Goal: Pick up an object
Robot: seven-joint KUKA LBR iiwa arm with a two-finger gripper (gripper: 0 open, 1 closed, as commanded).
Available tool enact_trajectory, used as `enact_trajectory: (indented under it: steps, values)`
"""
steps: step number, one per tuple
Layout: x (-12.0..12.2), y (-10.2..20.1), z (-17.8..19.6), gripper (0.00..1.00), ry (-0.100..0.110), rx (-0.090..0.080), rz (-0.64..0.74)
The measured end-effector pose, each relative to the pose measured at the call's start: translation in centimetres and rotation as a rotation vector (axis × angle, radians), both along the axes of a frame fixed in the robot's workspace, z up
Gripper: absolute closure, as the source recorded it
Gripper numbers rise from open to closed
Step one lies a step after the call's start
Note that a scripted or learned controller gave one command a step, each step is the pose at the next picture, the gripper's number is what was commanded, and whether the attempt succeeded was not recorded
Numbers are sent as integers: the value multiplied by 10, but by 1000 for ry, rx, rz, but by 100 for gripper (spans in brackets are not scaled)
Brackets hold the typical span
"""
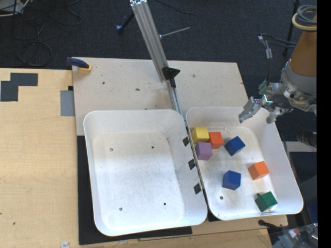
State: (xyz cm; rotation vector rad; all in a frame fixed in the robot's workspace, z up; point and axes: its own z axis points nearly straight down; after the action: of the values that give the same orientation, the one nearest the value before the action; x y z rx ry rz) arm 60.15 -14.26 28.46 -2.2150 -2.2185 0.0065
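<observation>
The right bin (289, 164) holds several small blocks: a yellow block (200, 134), a red-orange block (215, 139) and a purple block (204, 150) clustered at its left wall, a blue block (235, 145) near the middle, another blue block (231, 180) lower down, an orange block (258, 170) to the right and a green block (266, 201) at the front right corner. My gripper (260, 111) hangs above the bin's far right rim, fingers spread open with nothing between them, well apart from every block.
The left bin (98, 138) sits beside the right one, split by a divider with black clips (190, 164). A slanted aluminium bar (152, 40) rises behind the bins. A blue and yellow clamp (78, 64) lies at the bench's far left corner.
</observation>
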Motion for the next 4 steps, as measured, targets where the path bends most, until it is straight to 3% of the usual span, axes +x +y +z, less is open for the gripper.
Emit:
enact_trajectory:
  steps: [1,4]
  values:
    - [1,0,3,0,-5,-1,0]
    - [-8,-15,-167,0,1,0,-3]
